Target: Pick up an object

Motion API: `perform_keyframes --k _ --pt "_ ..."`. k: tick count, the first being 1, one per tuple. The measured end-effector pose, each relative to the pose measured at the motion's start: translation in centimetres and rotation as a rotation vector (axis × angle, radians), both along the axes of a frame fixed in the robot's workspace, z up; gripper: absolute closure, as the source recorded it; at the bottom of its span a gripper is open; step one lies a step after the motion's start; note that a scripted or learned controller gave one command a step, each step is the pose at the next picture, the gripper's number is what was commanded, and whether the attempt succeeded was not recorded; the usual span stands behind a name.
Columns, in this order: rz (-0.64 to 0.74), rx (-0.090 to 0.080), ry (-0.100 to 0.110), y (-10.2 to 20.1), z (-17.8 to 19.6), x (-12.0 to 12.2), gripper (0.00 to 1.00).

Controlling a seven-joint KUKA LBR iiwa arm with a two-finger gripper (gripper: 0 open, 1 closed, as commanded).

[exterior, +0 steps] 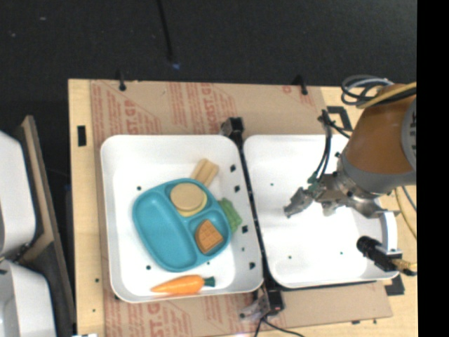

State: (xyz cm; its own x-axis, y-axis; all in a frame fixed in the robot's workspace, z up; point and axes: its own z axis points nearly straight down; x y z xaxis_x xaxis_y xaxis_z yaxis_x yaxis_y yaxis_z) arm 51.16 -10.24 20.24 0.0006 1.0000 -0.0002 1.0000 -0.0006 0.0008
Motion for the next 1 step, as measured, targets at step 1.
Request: perform_keyframes --k 1 --pt "-0.013 -0.004 -0.008 -7.92 9.51 0.98 0.0"
